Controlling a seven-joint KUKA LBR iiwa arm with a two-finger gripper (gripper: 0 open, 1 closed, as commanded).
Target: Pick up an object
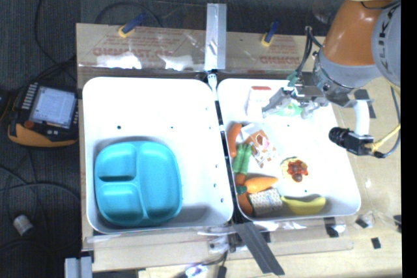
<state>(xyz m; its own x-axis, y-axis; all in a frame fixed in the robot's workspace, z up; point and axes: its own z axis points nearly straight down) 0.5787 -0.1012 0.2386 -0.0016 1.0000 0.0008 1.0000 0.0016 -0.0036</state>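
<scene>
Lying nearest the camera at the front rim of the right bin is a banana, its long axis running left to right with a gentle upward curve at both ends. Beside it are sitting a carrot, a small cookie-like disc and a printed carton — all crowded toward the bin's left wall. The banana is looking like the likeliest pick: probably light, firm and a little slick, best taken across its middle, where it is thickest. The tool is hovering at the far end of the same bin, well apart from the banana — whether it is released or clenched I cannot tell. A blue tray is resting in the left bin.
</scene>
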